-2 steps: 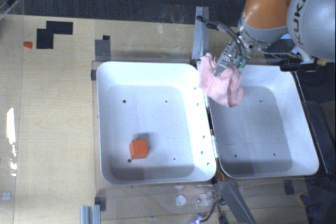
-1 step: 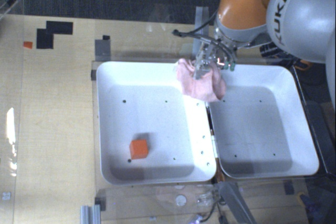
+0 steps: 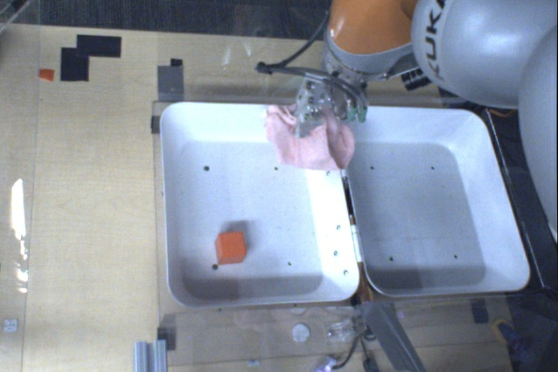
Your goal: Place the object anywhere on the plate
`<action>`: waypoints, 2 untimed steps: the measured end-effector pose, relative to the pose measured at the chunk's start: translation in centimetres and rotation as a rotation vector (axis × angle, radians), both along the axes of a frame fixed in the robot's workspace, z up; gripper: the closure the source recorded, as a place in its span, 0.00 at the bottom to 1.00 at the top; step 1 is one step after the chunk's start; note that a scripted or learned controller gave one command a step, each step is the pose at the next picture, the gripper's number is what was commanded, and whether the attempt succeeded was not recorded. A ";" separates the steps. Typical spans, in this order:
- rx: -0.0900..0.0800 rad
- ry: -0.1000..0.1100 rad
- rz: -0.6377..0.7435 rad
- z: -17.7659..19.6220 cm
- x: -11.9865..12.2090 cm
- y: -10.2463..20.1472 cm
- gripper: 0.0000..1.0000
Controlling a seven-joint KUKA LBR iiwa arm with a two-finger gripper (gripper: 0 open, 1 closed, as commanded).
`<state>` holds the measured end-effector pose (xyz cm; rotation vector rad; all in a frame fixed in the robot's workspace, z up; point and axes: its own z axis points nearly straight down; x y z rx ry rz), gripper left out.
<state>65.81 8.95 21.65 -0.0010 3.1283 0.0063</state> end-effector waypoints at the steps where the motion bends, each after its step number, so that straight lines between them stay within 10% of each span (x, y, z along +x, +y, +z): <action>1: 0.001 0.000 0.002 0.7 -0.5 5.3 1.00; 2: 0.001 0.000 0.002 0.7 -0.5 5.2 0.00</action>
